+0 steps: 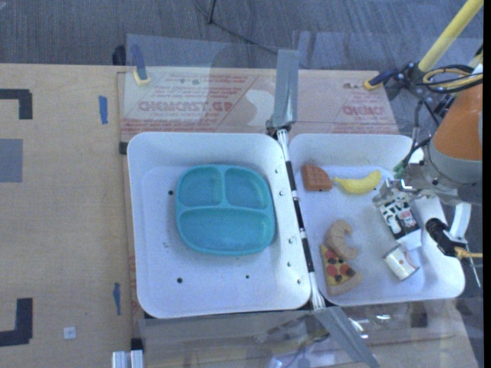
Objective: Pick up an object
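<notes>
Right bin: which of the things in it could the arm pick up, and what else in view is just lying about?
Could be picked, all in the right bin:
banana
brown waffle
pizza slice
tan pretzel-like piece
small white cup

Lying about:
teal divided plate in the left bin
cardboard sheet behind the bins
</notes>
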Motion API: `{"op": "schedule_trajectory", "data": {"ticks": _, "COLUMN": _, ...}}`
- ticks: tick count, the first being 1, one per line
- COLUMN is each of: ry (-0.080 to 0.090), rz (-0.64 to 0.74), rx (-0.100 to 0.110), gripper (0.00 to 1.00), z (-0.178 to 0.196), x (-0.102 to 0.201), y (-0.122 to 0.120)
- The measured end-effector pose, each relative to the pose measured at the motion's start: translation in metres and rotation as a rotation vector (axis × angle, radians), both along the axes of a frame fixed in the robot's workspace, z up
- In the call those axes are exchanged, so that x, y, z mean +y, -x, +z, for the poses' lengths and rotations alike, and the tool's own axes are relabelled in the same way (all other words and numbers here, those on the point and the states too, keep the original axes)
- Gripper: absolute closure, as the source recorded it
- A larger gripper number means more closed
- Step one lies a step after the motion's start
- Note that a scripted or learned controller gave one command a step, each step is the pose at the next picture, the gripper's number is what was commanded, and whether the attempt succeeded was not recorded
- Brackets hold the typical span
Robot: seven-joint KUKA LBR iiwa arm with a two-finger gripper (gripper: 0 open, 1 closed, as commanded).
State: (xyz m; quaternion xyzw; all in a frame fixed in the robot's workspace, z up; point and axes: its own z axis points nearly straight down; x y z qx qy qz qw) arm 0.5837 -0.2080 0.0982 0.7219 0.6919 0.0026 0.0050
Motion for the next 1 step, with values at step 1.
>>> {"op": "schedule_trajectory", "data": {"ticks": 1, "ry": -0.002, "rz": 0.133, "rx": 0.009, "gripper": 1.00, "z": 0.1269, "x": 0.0489, "y": -0.0112}}
